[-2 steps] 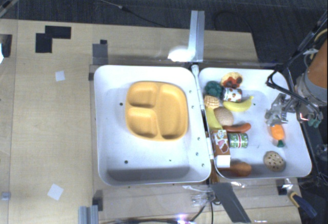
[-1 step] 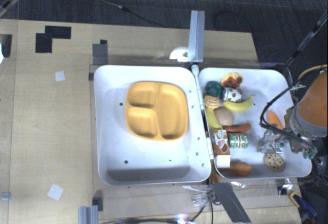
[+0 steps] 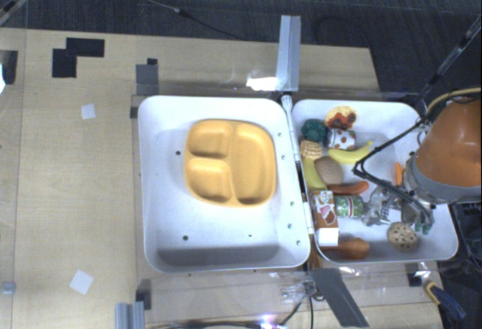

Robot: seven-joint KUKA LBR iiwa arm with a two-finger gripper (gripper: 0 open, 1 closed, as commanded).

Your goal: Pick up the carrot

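- Pale wooden bench (image 3: 75,207) is seen under dark carpet at the top, and two shallow white bins are set side by side on it.
- The gripper (image 3: 395,208) is lowered into the right bin (image 3: 450,245), near that bin's right half, below the grey and orange arm (image 3: 452,150).
- Whether the gripper is released or clenched cannot be told; nothing is seen to be grasped in it.
- The carrot (image 3: 398,172) is judged to be the small orange sliver just above the gripper, beside the arm's left edge. It is partly hidden, so this identification is tentative.
- A round speckled cookie (image 3: 403,236) lies just below the gripper, and a small labelled can (image 3: 348,206) lies just to its left.
- Further left, a reddish sausage (image 3: 349,188) and a banana (image 3: 350,154) are crowded with other toy foods against the bin's left wall.
- A black cable (image 3: 380,154) is looped from the arm across the bin, close to the carrot.
- The left bin (image 3: 162,192) holds a yellow divided tray (image 3: 230,162), well apart from the work.
- The step in hand is judged to be the approach: the carrot has not been lifted.
- For the next move, the gripper would need to be shifted toward the carrot and aligned across its narrow width, with the cookie and can left undisturbed.
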